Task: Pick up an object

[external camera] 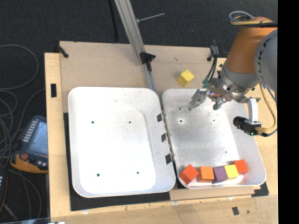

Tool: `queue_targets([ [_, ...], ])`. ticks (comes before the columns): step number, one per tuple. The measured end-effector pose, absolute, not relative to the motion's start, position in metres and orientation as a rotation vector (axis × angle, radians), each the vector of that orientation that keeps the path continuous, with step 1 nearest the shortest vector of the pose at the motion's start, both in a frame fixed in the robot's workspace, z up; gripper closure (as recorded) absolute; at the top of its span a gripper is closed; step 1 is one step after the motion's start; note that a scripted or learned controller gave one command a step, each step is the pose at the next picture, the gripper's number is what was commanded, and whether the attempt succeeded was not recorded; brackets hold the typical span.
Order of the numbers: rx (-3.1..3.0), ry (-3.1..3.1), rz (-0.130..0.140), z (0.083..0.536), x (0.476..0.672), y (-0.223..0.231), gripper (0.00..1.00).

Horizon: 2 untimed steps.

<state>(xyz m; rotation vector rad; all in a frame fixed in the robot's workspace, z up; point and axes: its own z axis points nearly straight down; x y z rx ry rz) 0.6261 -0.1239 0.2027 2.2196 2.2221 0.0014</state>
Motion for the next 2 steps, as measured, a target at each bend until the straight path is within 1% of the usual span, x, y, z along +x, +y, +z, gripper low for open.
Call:
queue_targets([
  [1,2.218,2.217,0.006,0.265,0.587,-0.114,0.0],
  [2,2.228,2.224,-0.007,0.206,0.513,-0.092,0.0],
])
